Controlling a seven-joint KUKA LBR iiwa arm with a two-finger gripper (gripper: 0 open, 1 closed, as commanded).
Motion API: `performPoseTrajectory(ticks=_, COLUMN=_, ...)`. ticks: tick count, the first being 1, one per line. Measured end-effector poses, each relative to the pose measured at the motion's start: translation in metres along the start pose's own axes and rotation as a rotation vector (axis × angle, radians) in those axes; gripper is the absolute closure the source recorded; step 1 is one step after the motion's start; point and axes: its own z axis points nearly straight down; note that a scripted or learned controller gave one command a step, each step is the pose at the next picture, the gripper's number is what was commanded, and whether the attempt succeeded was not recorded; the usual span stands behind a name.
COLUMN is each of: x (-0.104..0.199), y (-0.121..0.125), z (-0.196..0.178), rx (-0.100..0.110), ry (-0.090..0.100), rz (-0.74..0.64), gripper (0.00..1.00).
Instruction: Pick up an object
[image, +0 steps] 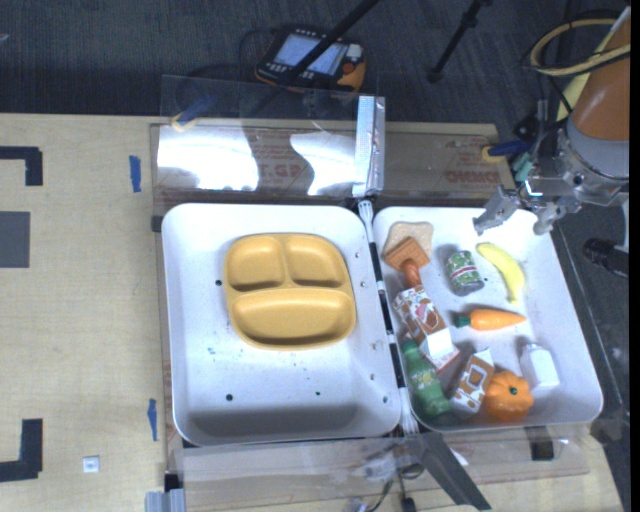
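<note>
You have the arm (600, 120) entering at the upper right of the frame, orange band uppermost; its jaws (520, 212) hang over the upper right corner of the right bin (575, 330), spread apart with nothing between the two fingers (495, 213); they sit just above and beside the banana (503, 268), not touching it as far as you can see. The right bin holds the candidates: a slice of toast (407, 240) at its upper left, a small green can (463, 271) near the middle top, the banana to the can's right, a carrot (490, 320) lying crosswise below them, a red-and-white carton (422, 312) against the bin's left wall, a green bottle (425, 385) at the lower left, an orange pumpkin (508, 395) at the lower middle with a small printed box (470, 385) touching its left side, and a white bottle (540, 365) toward the lower right. The left bin (190, 330) fills the centre of the frame and carries a yellow divided plate (290, 290), three compartments, lying flat in its upper half. Both bins rest on the table (70, 300); clear plastic sheeting (260, 160) glares along the upper edge behind them; a handheld controller (308, 60) lies on the dark floor at top centre.
</note>
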Motion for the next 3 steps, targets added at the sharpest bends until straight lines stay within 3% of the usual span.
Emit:
performPoseTrajectory(ticks=1, x=0.037, y=-0.003, z=0.149, rx=-0.001, ry=0.0, rz=0.015, gripper=0.0)
performPoseTrajectory(ticks=2, x=0.036, y=-0.002, z=0.139, rx=-0.004, ry=-0.001, rz=0.019, gripper=1.0)
performPoseTrajectory(ticks=3, x=0.064, y=0.041, z=0.036, rx=-0.003, ry=-0.002, rz=0.158, gripper=1.0)
